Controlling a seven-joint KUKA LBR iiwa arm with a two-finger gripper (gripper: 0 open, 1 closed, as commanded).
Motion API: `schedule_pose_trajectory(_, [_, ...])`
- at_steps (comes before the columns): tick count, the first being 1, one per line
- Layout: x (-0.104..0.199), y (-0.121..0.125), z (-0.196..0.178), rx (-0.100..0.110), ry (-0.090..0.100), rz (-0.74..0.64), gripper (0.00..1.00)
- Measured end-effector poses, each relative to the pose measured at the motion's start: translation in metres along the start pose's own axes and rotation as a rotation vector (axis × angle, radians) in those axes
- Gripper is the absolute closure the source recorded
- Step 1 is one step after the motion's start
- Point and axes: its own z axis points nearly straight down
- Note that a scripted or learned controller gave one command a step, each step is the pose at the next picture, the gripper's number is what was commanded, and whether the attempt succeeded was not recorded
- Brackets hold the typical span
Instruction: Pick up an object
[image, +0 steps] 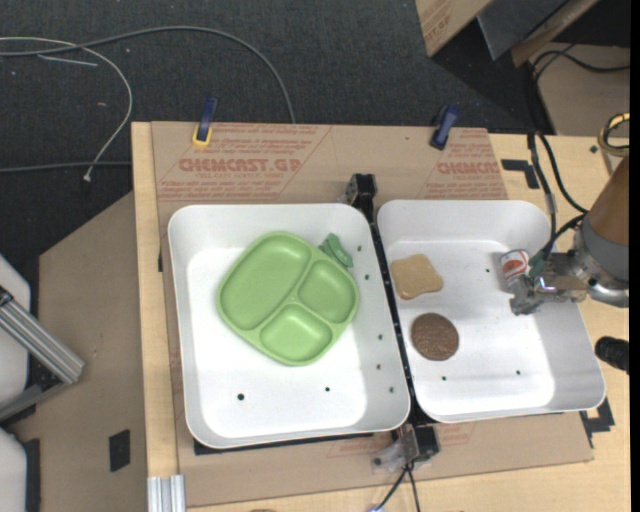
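Observation:
In the right bin (500, 385) lie a tan bread-shaped piece (415, 275) and a round brown patty (435, 336). A small red and white object (513, 264) sits near that bin's right wall. My gripper (524, 296) hangs low over the bin's right side, just below and to the right of the red and white object, close to or touching it. The arm's grey wrist (600, 270) comes in from the right. In the left bin (200, 380) rests a green divided plate (288, 297), with a small dark green item (337, 250) at its upper right rim.
The two bins stand side by side on a cardboard-covered bench (300, 155), joined by black clamps (361, 187) at the seam. Blue clips (206, 118) hold the cardboard at the back. Cables (545, 180) run along the right bin's far corner.

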Motion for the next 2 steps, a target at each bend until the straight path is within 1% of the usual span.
schedule_pose_trajectory(1, [0.000,0.001,-0.037,0.001,0.000,0.000,1.00])
schedule_pose_trajectory(2, [0.053,0.025,-0.037,0.003,0.003,-0.005,1.00])
